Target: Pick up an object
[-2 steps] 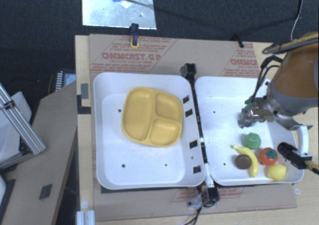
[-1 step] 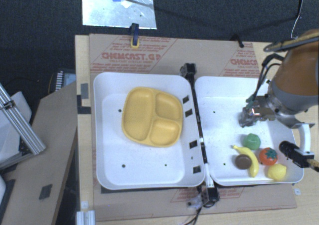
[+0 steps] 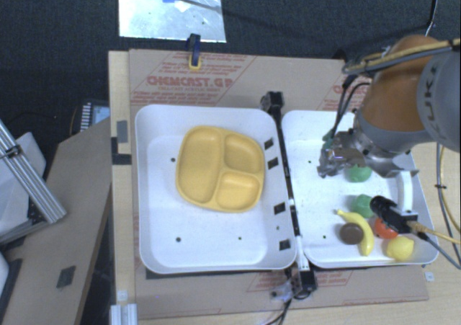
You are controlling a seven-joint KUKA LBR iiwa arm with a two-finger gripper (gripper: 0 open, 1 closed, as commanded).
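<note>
From above, the left bin (image 3: 155,244) carries a yellow divided plate (image 3: 218,168), lying flat near its middle. In the right bin (image 3: 310,194), the arm (image 3: 403,93) covers the upper right part, and its gripper (image 3: 333,161) hangs low just left of a green round object (image 3: 358,171); whether it is spread or pressed together cannot be told. Toward the near right corner lie a banana (image 3: 362,231), its long axis running from upper left to lower right, a brown round object (image 3: 351,233) touching it, a second green object (image 3: 362,203), a red object (image 3: 384,229) and a lemon (image 3: 400,247).
</note>
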